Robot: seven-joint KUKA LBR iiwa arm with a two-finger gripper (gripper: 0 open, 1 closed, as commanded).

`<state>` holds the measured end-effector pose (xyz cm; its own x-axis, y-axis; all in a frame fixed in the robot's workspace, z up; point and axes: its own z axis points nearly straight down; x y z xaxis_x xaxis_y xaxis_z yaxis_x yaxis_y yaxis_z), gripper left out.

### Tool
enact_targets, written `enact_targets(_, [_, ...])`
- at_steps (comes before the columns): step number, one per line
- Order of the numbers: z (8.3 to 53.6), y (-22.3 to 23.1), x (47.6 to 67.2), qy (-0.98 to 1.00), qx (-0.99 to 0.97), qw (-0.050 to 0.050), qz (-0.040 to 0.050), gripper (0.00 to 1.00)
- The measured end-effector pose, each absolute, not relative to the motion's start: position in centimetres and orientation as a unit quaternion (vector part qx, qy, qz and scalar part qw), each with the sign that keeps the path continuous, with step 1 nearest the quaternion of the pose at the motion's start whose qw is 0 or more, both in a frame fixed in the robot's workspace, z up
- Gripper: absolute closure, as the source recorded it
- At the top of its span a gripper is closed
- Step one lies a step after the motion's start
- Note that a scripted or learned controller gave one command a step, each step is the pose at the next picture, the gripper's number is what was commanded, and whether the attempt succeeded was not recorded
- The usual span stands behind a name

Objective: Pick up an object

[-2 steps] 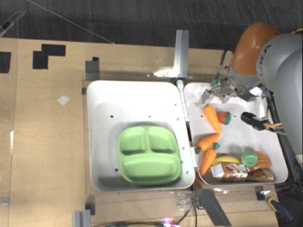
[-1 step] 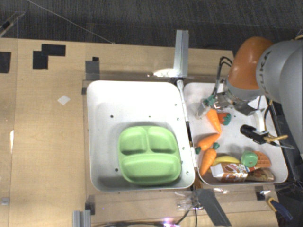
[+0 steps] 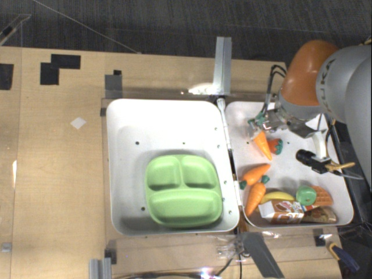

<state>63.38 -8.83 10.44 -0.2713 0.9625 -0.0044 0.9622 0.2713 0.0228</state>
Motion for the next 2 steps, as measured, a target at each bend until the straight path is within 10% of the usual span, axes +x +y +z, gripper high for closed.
enact_targets(2, [18.6, 0.1, 67.0, 0.759, 0.651, 0.002, 0.0021, 1.00])
